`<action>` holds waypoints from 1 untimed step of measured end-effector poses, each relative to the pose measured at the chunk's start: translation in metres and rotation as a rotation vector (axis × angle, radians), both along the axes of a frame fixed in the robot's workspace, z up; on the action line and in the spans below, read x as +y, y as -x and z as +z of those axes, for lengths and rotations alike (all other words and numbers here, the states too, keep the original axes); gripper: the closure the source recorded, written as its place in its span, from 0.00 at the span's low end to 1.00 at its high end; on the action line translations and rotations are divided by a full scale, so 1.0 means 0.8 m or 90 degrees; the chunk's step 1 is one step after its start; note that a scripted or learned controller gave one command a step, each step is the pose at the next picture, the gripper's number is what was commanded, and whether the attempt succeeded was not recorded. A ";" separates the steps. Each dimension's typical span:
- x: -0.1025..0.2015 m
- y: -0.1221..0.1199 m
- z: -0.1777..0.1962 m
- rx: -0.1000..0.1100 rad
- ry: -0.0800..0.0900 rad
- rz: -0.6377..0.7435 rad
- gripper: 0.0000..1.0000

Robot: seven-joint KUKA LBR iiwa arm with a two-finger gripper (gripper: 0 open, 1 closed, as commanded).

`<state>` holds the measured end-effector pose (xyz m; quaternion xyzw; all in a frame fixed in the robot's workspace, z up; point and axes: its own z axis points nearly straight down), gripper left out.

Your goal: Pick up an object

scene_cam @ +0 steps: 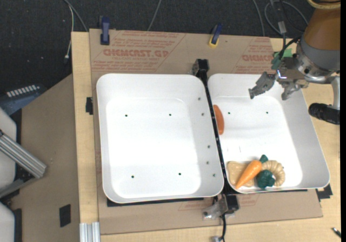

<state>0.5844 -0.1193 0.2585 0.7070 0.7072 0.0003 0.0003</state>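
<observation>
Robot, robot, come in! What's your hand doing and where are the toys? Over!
Hand open, above right white bin's far end, holding nothing. Orange toy carrot in near corner on tan piece beside teal toy. Orange-red oval against left wall. Nothing blocking.

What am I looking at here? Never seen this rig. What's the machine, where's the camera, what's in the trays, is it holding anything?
One fixed camera looks down at a slant on a bench. The machine is a robot arm, grey with an orange band, reaching in from the right; its two-finger gripper hangs open over the far end of the right bin, with nothing between its fingers. Two shallow white bins sit side by side on a cardboard sheet. The left bin shows just small dark dots on its floor. In the right bin, a carrot lies on a beige piece beside a teal object at the near edge, and a slim orange object rests against the left wall.
</observation>
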 end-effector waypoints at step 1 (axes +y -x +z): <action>-0.095 0.019 -0.066 0.003 0.000 -0.004 0.00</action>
